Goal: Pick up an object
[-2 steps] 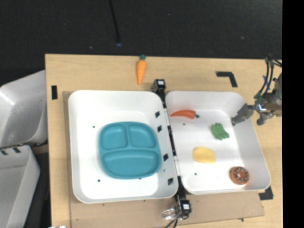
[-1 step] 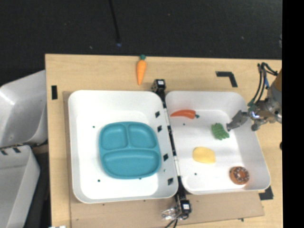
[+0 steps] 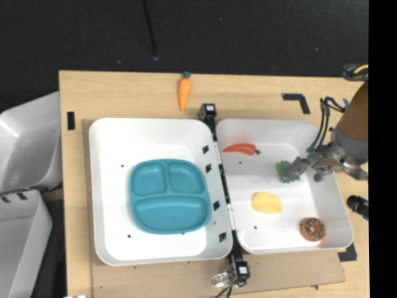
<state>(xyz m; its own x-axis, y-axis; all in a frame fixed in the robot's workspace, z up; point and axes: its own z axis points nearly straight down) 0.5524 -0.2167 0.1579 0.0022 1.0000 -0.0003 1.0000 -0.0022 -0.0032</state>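
In the right bin (image 3: pixel 322 135) lie a green broccoli-like piece (image 3: pixel 285 171), a red chili (image 3: pixel 239 148), a yellow lump (image 3: pixel 266 202) and a brown donut (image 3: pixel 312 229). My gripper (image 3: pixel 308 171) hangs low over the right side of this bin, open, with its left finger (image 3: pixel 298 166) right against the green piece. Nothing sits between the fingers. The orange-banded arm (image 3: pixel 353 126) comes in from the right edge.
The left bin (image 3: pixel 105 141) holds a blue divided plate (image 3: pixel 169 195). An orange carrot (image 3: pixel 184 91) lies on the wooden bench behind the bins. Small black clamps (image 3: pixel 208 111) sit along the seam between the bins.
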